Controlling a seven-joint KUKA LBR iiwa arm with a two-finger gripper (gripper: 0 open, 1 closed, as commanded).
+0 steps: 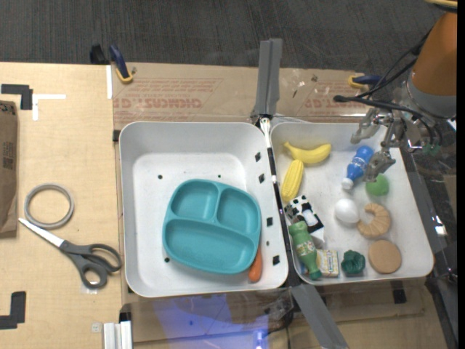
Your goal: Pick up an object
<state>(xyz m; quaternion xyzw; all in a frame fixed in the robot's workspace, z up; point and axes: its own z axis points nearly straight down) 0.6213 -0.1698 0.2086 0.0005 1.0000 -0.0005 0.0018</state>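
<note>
My gripper [378, 145] hangs over the far right part of the right bin [415, 217], open, with nothing between its fingers. Just below and left of it lie a blue bottle [357, 163] and a green ball [377, 187]. Also in this bin are a banana [308, 152], a corn cob [292, 179], a white ball [346, 211], a croissant [375, 220], a round brown biscuit [384, 256], a dark green piece [354, 262], a green bottle [303, 244] and a black-and-white toy [304, 213].
The left bin [145, 166] holds a teal divided plate [213, 225] and a carrot [255, 267] at its front right. On the bench to the left lie scissors [76, 253] and a tape roll [49, 204]. Cables run beside the arm [439, 57].
</note>
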